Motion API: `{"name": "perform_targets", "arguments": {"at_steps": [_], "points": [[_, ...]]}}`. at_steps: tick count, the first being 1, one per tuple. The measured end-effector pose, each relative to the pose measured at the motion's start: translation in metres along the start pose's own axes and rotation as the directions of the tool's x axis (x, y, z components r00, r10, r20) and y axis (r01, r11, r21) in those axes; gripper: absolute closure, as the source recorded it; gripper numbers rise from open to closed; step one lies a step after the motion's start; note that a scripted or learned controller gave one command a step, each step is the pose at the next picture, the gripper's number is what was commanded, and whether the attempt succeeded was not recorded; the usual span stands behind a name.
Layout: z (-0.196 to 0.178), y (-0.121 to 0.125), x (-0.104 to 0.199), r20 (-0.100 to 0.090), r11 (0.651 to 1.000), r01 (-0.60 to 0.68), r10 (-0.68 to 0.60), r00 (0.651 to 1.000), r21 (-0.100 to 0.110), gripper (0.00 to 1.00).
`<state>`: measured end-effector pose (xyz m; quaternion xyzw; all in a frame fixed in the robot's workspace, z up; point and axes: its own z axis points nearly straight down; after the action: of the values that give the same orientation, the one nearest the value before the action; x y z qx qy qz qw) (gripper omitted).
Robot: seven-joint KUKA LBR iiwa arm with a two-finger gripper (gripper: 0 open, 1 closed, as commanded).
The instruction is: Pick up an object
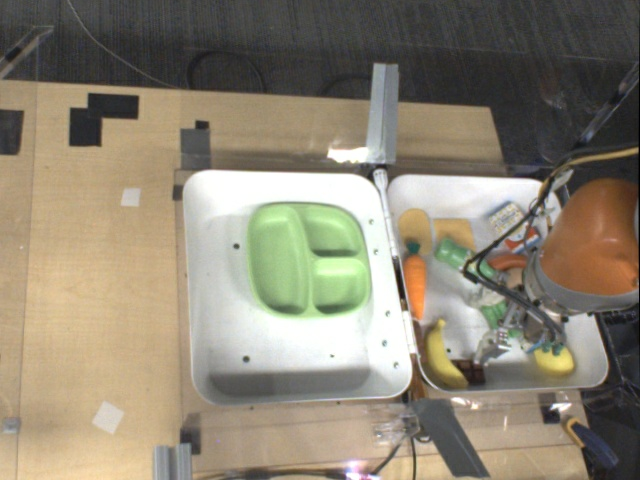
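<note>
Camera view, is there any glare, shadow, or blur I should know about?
Camera view: glare on the bench strip behind the bins; soft shadow along the left bin's near wall; the green tray is sharp; the pincer region looks cluttered, slightly soft.

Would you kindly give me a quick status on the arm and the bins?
Gripper low in right bin, nothing seen held. Banana, carrot close by. Green tray in left bin.

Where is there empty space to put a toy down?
The left bin has bare white floor all around the green divided plate, widest along its near edge. The right bin is crowded: carrot, banana and the gripper.
</note>
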<state>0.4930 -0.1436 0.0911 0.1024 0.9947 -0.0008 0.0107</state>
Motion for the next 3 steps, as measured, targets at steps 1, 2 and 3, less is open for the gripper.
{"name": "perform_targets", "arguments": {"at_steps": [1,2,3], "points": [[-0.023,-0.021,-0.088,-0.008,0.984,-0.178,0.178,0.984,0.002,0.0],[0.002,-0.018,-0.044,-0.005,0.972,-0.235,0.235,0.972,0.002,0.0],[0.0,-0.008,-0.001,-0.002,0.971,-0.241,0.241,0.971,0.002,0.0]]}}
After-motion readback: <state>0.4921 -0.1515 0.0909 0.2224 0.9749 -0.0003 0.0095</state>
